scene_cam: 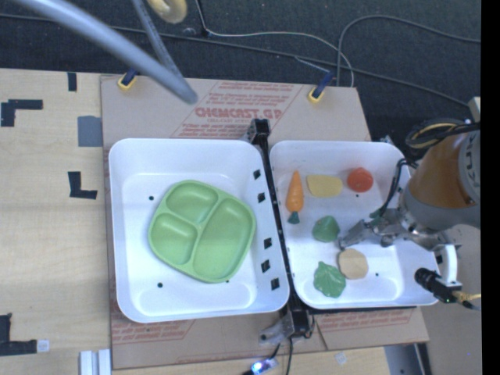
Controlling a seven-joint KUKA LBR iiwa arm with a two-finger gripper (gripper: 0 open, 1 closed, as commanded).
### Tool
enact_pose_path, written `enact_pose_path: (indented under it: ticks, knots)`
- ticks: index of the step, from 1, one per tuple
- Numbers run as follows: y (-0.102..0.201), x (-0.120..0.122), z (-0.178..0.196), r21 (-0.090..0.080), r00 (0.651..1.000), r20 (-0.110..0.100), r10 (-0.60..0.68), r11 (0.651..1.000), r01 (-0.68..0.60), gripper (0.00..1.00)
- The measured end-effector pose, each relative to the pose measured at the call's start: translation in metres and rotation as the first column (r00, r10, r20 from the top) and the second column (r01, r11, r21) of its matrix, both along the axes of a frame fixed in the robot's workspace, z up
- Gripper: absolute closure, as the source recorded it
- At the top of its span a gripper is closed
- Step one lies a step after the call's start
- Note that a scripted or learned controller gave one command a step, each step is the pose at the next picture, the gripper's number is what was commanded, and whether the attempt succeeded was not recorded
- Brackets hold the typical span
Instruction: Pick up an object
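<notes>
The right bin [336, 146] holds several toy foods: an orange carrot [294, 192], a yellow piece [323, 185], a red tomato [360, 180], a dark green lump [326, 228], a leafy green piece [330, 280] and a tan round piece [353, 264]. My gripper [349, 238] reaches in from the right and sits low in this bin, just above the tan piece and right of the dark green lump. I see nothing held in it.
The left bin [119, 209] holds a light green divided plate [203, 230]. A black divider [269, 209] runs between the bins. The arm's orange band [437, 174] hangs over the right bin's right rim. Cables trail behind the bins.
</notes>
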State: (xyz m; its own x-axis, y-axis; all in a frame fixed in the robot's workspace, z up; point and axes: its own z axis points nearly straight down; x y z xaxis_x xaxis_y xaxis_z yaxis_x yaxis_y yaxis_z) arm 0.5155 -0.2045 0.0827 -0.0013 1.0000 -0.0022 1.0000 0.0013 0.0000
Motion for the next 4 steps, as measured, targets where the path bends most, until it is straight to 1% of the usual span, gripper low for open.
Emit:
enact_pose_path:
  ticks: [1,2,3,4]
  knots:
    - [-0.001,0.001,0.014,-0.002,1.0,0.004,0.0,1.0,0.0,1.0]
    - [-0.004,0.002,0.076,0.001,1.0,0.004,0.0,1.0,0.0,1.0]
    - [-0.004,0.003,0.129,0.0,1.0,0.005,0.0,1.0,0.0,1.0]
    - [0.048,0.005,0.141,0.004,1.0,0.0,0.005,1.0,-0.005,1.0]
